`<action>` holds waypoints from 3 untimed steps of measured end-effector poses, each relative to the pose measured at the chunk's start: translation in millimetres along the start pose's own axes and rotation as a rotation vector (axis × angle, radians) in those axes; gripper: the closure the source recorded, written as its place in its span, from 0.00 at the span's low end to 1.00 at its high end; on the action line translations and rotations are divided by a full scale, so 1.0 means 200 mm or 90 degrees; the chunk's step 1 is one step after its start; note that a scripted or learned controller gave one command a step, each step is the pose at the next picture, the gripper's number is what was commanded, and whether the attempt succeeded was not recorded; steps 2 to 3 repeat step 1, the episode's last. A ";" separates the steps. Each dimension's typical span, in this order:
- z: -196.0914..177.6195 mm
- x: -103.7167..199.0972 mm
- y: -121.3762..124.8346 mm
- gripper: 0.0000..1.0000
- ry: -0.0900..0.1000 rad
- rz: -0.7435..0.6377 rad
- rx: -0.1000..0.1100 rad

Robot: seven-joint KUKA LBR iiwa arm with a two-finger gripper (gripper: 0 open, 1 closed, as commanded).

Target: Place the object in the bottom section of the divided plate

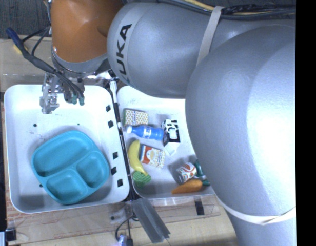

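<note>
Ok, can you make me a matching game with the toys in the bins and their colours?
Things:
1. divided plate
2. banana
3. carrot
4. bottle

Colours or places:
A. orange, near the front edge of the right bin
B. yellow, curved, by the wall between the bins
C. turquoise, alone in the left bin
D. blue with a white cap, lying on its side

Pairs: 1-C, 2-B, 3-A, 4-D

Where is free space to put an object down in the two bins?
Free: left bin floor around the blue divided plate, and its three sections. Crowded: right bin, where banana, bottle, can and carrot lie close together.
</note>
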State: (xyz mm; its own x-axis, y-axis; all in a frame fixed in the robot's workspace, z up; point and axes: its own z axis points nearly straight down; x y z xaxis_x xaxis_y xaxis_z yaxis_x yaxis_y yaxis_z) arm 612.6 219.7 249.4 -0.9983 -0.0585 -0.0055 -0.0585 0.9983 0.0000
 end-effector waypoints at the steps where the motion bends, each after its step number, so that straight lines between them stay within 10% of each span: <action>1: 0.38 0.37 -0.19 1.00 0.005 0.212 0.002; 3: 0.38 0.37 -0.19 1.00 0.005 0.212 0.002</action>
